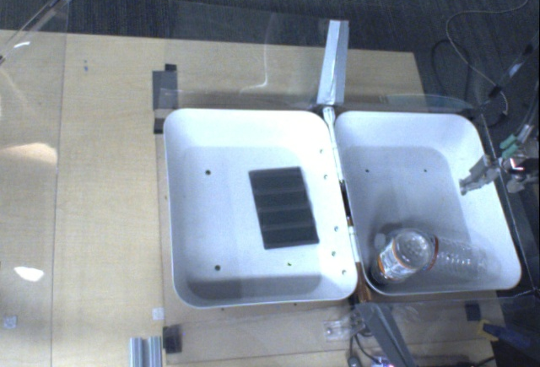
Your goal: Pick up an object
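A pale wooden bench [84, 213] takes up most of the camera view, with dark carpet beyond its far edge and a clear plastic sheet lying over its left part. On it sit two shallow white bins side by side, their inner rims touching along a seam. The left bin [190, 213] is the wider-looking of the two and holds a dark ribbed rectangular pad [283, 207] lying flat near its middle, turned slightly off square to the bin walls. The right bin [405, 146] holds a clear plastic bottle [426, 254] lying on its side against the near wall, its wide end with an orange-brown label pointing toward the seam between the bins and its body stretching toward the right wall. A grey metal strip [334, 62] stands up from the far end of the seam. At the right rim of the right bin, part of the gripper [489, 174] reaches in from the edge of the view, well apart from the bottle and above the bin's right wall; too little of it shows to tell how it is set. Thin black cables [472, 28] loop over the carpet beyond it.
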Controlling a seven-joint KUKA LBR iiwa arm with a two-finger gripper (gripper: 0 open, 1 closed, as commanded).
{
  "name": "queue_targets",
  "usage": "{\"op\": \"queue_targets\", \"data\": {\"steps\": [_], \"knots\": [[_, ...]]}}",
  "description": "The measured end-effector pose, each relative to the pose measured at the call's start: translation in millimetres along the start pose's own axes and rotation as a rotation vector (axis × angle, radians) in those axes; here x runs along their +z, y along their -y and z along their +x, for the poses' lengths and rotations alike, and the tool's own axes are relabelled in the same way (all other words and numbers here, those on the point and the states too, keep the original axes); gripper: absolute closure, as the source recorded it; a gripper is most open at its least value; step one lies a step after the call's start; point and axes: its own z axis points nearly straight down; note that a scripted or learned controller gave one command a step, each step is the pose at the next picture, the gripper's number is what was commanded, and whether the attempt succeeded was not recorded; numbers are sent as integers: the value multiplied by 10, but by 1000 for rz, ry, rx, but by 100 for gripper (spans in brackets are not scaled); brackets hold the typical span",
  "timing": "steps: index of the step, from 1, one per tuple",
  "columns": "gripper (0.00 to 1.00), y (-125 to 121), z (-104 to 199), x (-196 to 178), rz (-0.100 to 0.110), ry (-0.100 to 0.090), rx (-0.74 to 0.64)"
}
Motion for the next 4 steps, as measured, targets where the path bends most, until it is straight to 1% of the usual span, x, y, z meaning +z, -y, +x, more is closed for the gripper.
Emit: {"op": "queue_targets", "data": {"steps": [1,2,3,4], "knots": [[0,128,565,1377,2,-2,-34],[0,-325,953,1841,-10,0,-42],[0,-916,1026,1849,-10,0,-116],[0,-411,807,1685,0,-1,-28]]}}
